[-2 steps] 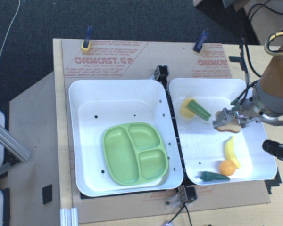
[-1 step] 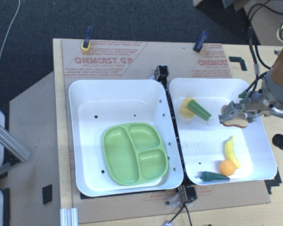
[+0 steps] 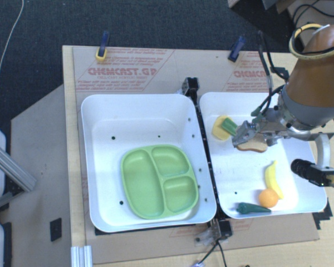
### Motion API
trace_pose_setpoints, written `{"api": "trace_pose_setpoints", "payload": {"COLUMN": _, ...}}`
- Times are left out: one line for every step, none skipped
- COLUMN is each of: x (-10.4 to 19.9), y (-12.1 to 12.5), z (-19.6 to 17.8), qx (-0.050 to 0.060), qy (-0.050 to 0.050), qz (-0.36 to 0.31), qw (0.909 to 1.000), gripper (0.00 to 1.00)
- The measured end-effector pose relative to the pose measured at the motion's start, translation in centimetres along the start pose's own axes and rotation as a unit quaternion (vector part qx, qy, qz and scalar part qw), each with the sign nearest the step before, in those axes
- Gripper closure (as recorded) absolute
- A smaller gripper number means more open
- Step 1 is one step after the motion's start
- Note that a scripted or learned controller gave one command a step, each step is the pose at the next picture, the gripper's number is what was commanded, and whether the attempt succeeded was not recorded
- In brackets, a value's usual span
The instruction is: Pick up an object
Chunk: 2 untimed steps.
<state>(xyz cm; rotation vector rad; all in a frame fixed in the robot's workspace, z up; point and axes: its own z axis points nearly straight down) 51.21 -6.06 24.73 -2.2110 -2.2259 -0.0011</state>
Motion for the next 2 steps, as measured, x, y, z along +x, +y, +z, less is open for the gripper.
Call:
{"api": "trace_pose_setpoints", "payload": {"x": 5.5, "y": -0.4, "z": -0.4, "qx": 0.000, "qy": 0.000, "qz": 0.000, "qw": 1.0000, "gripper": 1.00}}
{"api": "trace_pose_setpoints", "payload": {"x": 10.8, "y": 0.1, "z": -0.2, "qx": -0.001, "qy": -0.001, "qz": 0.003, "qw": 1.0000, "gripper": 1.00}}
